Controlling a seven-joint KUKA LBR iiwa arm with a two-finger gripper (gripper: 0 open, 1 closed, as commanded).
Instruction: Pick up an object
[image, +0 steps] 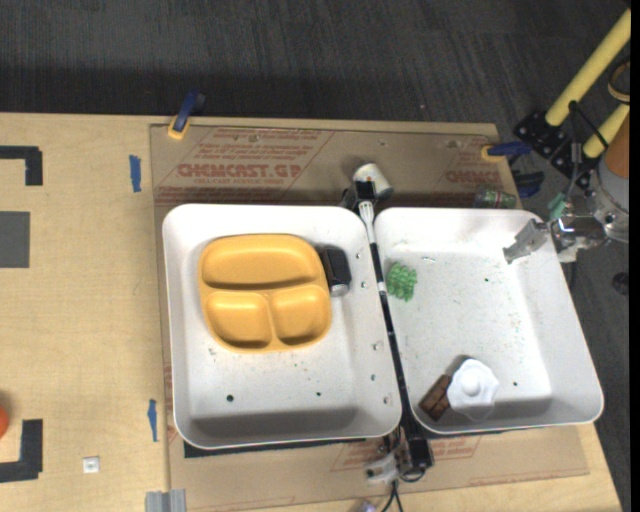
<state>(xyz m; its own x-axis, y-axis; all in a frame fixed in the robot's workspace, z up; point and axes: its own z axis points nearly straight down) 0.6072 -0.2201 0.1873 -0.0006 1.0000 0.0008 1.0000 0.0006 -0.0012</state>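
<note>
Gripper (524, 244) hangs over the right bin's (560, 300) far right corner; fingers open or closed, I cannot tell; nearest pick, the small green piece (401, 281) by the divider, looks light and soft; pinch it across the middle.

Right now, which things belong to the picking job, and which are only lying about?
For the job:
- yellow tray, left bin
- green piece, right bin
- white bottle
- gripper

Lying about:
- blue clamp
- blue tape
</note>
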